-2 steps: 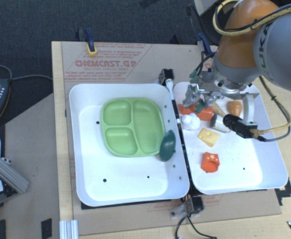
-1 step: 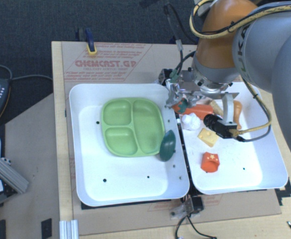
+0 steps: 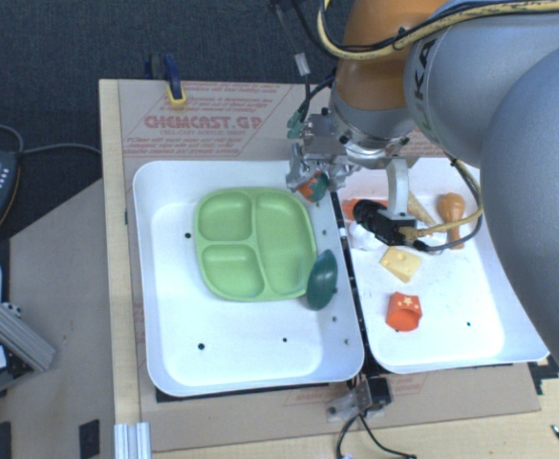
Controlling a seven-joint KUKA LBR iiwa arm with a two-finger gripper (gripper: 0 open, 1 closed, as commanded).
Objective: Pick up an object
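Camera view showed the hand (image 3: 311, 180) low at the left bin's (image 3: 164, 285) one-o'clock corner, on a small orange object (image 3: 309, 192) beside the green plate (image 3: 255, 244); whether it gripped I couldn't tell, so lifting slowly and straight seemed wisest.

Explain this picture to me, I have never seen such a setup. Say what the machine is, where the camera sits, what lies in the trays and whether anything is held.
The grey and orange machine is a robot arm, reaching in from the right. Its gripper hangs near where the two white bins meet. One camera, fixed above, looks down at a slant. The left bin holds a green divided plate with a dark green piece at its right edge. The right bin holds a yellow wedge, a red piece and a brownish piece. An orange-red bit shows at the gripper's tip; held or not, I cannot tell.
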